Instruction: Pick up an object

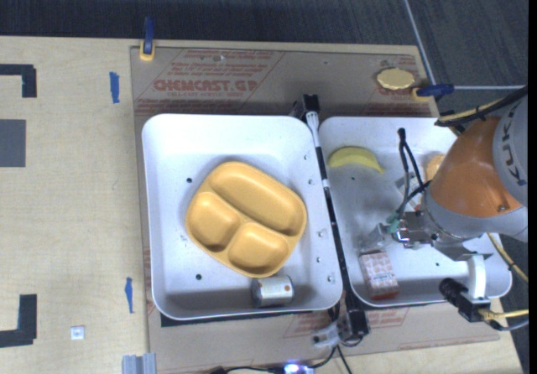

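Where the arm reaches in from the right, its orange band sits over the right bin, and the hand hangs low near the middle of that bin, a cluster of metal and black cables around it; how it stands, apart or together, cannot be told from this slanted view above. Just below and to the left of the hand lies a small reddish patterned box, close to it but not seen between its parts. A yellow banana rests near the upper left corner of the same bin, well apart from the hand. In the left bin a large yellow three-compartment tray lies tilted across the middle, and a small silver can lies on its side just below it, against the near wall. Both bins rest on a brown cardboard sheet on the pale wooden surface, where a round tan disc sits beyond the right bin.
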Available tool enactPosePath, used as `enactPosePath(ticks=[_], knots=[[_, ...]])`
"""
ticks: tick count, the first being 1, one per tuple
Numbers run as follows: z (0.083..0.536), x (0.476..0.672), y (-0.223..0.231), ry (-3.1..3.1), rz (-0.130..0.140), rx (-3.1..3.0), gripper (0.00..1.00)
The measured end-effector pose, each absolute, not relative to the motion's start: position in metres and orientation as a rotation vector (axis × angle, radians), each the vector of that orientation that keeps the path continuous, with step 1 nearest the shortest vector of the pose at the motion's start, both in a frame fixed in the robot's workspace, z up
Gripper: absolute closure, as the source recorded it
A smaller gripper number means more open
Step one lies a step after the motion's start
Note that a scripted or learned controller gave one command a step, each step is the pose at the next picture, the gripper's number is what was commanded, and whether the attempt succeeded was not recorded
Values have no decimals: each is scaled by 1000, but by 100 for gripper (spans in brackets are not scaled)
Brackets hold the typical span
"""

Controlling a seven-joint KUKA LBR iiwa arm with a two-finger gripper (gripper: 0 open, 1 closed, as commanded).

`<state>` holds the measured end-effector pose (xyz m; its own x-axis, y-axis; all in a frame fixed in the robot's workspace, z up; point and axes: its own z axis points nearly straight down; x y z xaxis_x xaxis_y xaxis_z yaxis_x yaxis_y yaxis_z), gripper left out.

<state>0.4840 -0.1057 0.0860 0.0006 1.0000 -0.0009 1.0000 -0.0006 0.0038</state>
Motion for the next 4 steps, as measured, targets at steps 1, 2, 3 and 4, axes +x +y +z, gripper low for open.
enactPosePath(ticks=[1,2,3,4], knots=[[86,481,-96,2217,4,2218,0],[86,481,-93,2217,4,2219,0],[86,481,-93,2217,5,2219,0],[86,481,-93,2216,5,2219,0]])
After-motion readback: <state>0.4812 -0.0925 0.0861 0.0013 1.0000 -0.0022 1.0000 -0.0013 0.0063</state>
